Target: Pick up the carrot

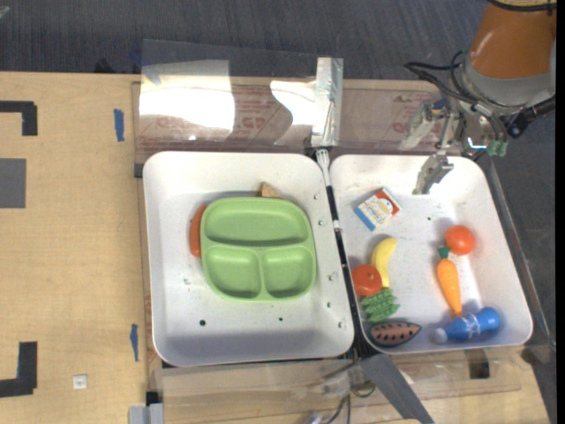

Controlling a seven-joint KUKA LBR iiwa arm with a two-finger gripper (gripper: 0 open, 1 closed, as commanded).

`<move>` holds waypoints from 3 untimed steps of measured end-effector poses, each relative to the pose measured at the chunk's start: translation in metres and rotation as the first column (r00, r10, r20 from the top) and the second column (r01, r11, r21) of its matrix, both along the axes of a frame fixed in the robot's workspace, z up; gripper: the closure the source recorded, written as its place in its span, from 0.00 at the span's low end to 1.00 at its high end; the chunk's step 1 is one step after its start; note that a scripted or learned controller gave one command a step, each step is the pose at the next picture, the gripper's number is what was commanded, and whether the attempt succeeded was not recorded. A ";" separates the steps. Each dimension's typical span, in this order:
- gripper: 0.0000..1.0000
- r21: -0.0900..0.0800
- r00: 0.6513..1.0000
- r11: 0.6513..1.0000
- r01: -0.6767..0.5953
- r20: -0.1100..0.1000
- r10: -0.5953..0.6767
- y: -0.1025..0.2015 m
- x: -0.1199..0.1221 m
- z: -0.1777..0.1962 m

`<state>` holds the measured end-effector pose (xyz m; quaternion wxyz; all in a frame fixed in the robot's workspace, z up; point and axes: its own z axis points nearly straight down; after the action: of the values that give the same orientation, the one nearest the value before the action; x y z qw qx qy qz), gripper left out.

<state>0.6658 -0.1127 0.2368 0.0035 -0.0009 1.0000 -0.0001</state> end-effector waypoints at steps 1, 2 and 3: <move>0.00 0.003 0.996 0.996 -0.086 -0.012 0.086 -0.033 -0.113 -0.111; 0.00 -0.005 0.994 0.994 -0.111 0.007 0.111 -0.081 -0.159 -0.147; 1.00 -0.009 0.993 0.993 -0.114 0.019 0.114 -0.080 -0.154 -0.134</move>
<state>0.5115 -0.1924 0.1033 0.0134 -0.0581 0.9982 -0.0040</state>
